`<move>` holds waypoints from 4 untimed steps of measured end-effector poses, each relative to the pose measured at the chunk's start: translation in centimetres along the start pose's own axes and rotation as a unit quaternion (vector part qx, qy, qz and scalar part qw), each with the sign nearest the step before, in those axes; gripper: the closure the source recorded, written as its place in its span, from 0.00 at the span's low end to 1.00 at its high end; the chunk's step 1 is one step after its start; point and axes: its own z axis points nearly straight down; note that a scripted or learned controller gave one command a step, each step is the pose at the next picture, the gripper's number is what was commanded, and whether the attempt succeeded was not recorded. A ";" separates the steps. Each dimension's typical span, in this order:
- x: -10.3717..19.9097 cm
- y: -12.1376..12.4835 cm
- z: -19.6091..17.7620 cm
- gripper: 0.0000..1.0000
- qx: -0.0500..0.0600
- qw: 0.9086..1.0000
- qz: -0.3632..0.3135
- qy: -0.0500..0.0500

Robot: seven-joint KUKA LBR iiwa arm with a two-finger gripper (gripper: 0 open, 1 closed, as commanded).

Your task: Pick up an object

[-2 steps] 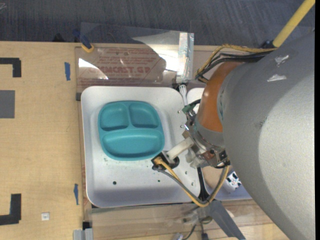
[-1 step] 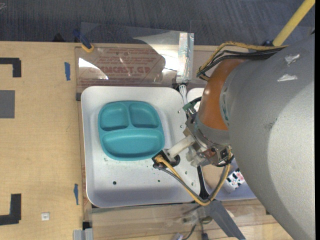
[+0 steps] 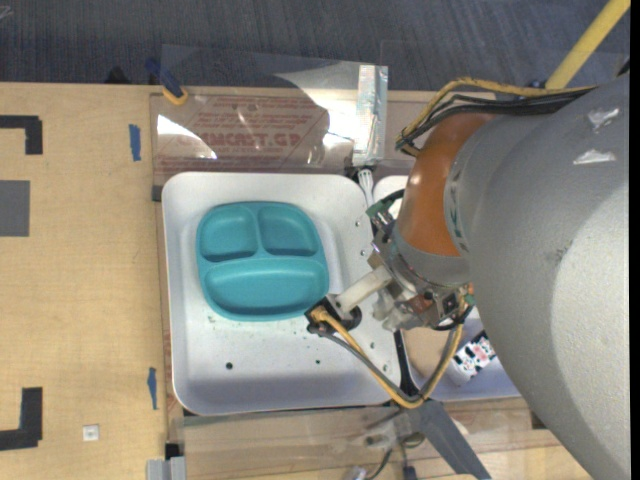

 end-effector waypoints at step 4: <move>4.6 -9.1 -0.2 1.00 -0.001 0.998 0.061 0.002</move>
